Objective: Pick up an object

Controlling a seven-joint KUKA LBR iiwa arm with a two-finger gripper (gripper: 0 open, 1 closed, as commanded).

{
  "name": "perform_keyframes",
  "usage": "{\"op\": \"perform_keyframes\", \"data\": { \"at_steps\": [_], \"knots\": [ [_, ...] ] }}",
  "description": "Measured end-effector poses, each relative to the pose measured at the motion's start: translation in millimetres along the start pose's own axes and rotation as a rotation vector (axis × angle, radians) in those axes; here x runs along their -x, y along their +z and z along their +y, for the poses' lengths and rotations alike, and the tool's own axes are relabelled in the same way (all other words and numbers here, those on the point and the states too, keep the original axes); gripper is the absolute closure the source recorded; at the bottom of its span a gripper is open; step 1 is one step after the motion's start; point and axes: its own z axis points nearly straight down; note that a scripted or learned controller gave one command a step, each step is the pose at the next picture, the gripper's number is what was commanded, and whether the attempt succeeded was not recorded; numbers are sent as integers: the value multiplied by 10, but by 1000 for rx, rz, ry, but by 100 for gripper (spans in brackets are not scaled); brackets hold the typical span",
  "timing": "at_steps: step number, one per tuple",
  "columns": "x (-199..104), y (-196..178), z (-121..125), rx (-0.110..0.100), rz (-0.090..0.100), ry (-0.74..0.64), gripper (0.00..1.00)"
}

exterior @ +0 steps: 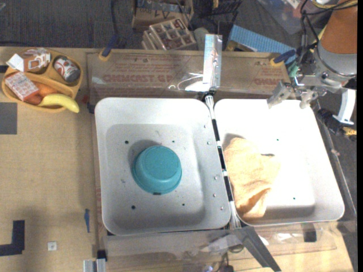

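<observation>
Gripper (292, 97): positioned above the far edge of the right bin (317, 130), near its far right corner; two fingers (277, 96) spread apart with nothing between them; grey wrist and the orange band of the arm (339, 34) rise toward the upper right corner of the view.

Bench (45, 174): tan surface bearing two shallow white bins side by side, their inner rims touching along a central seam.

Left bin (113, 123): contents, one item; a teal bowl (157, 169), round, lying mouth down near the centre of the bin floor, well apart from every wall.

Right bin: contents, one item; a tan cloth (249, 171), crumpled, lying against the left wall of this bin and reaching to the near left corner; the cloth is well apart from the gripper, which stands over the opposite, far side of the same bin.

Tray (34, 98): one yellow-orange tray at the far left corner of the bench; contents, one banana (60, 101) along its near edge, two small round dishes at its far side, one small printed packet at its left; further details too small to tell.

Clear sheet (147, 72): one, with printed lettering, lying behind the bins along their far edge.

Count summary: bins, two; bowls, one; cloths, one; trays, one; bananas, one.
</observation>
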Motion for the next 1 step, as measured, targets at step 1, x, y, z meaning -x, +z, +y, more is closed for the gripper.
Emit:
{"op": "perform_keyframes", "data": {
  "at_steps": [1],
  "knots": [
    [-61, 842, -594, 2, -1, -111, 0]
  ]
}}
